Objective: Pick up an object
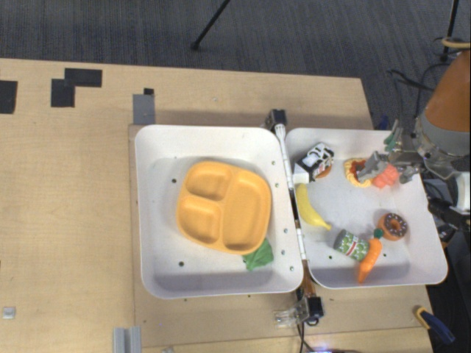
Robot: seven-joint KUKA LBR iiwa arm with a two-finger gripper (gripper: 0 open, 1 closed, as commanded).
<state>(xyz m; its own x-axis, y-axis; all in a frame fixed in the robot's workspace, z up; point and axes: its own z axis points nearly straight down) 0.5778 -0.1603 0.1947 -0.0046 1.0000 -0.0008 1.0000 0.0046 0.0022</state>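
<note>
At the near edge of the right white bin we find an orange plastic carrot lying on a slant, its green top beside a small green-and-red can and a chocolate-glazed toy doughnut, all smooth moulded toys resting loose on the bin's floor. Left of them a curved yellow plastic banana runs its long axis along the wall between the bins, and in the left white bin a matte yellow divided tray half covers a green leaf-shaped scrap. Farther back sits a black-and-white toy figure, then a yellow-rimmed piece touching a soft-looking salmon-pink lump. The gripper hangs just beyond that pink lump, so we judge it the likeliest target, lying directly on the near side of the jaws. Whether the jaws stand spread or pressed together we cannot tell. Beyond lie the wooden counter and dark carpet.
</note>
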